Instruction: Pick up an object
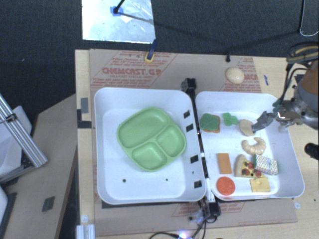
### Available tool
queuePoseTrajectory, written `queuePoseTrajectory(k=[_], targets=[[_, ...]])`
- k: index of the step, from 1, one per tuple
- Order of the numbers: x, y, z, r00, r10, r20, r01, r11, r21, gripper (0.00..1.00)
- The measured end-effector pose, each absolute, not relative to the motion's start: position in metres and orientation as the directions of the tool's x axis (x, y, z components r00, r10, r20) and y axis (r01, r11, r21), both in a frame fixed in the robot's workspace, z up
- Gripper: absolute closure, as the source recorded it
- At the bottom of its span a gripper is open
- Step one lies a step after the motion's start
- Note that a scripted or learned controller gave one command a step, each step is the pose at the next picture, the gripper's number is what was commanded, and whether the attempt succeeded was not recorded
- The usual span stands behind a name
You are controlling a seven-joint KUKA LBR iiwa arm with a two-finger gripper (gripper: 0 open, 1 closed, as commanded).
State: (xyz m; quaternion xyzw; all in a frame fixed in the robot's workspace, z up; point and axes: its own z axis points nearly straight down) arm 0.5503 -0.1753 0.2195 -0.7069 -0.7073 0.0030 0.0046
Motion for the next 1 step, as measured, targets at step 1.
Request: queuePoseTrajectory(k=[1], targets=[[0.553, -0.1749, 0.2261, -0.004, 1.0, 0.0, 1.0, 0.004, 0.001, 0.0]])
